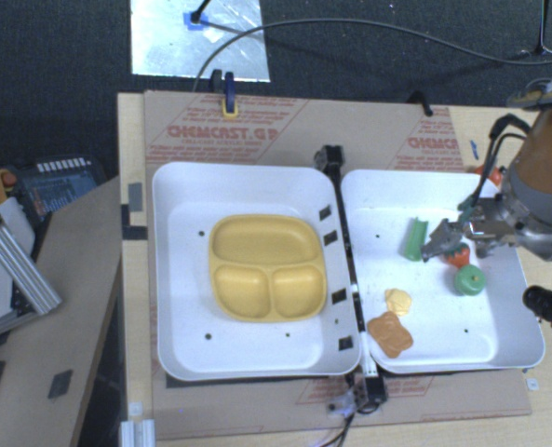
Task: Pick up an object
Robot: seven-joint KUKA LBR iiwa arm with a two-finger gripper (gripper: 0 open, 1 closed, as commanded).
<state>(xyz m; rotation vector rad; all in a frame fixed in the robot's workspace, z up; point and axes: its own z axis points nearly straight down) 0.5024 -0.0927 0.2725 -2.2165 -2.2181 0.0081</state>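
**End effector low over the right bin, red piece just beneath its tips**

Nearest the viewer, at the front of the right bin [508,357]: a brown, lumpy toy food piece [390,334] close to the divider, with a small pale yellow piece [397,300] touching or just behind it. Farther back and to the right: a round green ball-like toy [469,279], well apart from the brown piece. Just behind and left of the green ball: a small red-orange object [458,257], partly hidden under the fingertips. Left of that: a green block [415,238], long axis running near to far, standing just beside the dark fingers.

Reaching in from the right: the grey arm with its end effector [448,243], hanging directly above the red-orange object, green block to the left, green ball to the near right. Fingers apparently spread, nothing visibly clamped between them. Likely target: the red-orange object, straight below; a short descent probably enough.

In the left bin [178,250]: a yellow three-compartment tray [266,265]. Farthest back: the brown surface [285,124] under both bins.
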